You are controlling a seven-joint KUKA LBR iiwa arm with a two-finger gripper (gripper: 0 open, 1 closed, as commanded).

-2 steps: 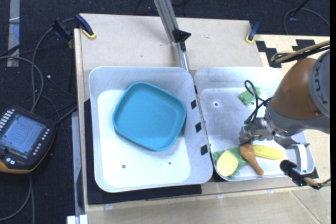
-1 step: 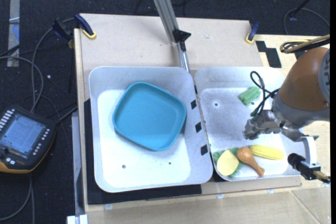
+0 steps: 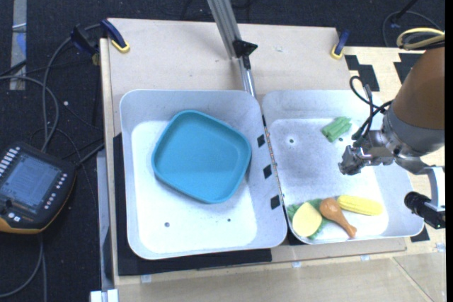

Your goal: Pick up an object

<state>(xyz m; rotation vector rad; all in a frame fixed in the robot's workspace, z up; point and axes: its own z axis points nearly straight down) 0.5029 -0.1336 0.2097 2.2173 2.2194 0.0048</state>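
Note:
In the right bin [image 3: 297, 152] lie a small green piece [image 3: 337, 128] near its back, and a yellow corn-like piece [image 3: 361, 206], an orange-brown drumstick-like piece [image 3: 337, 214] and a yellow-green round piece [image 3: 307, 220] along its front edge. My gripper [image 3: 349, 165] hangs over the right bin's middle right, between the green piece and the yellow piece, touching neither. The arm's orange band [image 3: 423, 95] rises behind it at the right. The left bin [image 3: 141, 223] holds a blue square plate [image 3: 202, 155].
A slanted metal pole [image 3: 221, 3] crosses the bench's back and ends near the divide between the bins. Clamps sit at the bench's back corners [image 3: 117, 42]. A handheld control pendant [image 3: 32, 187] lies on the floor at left among cables.

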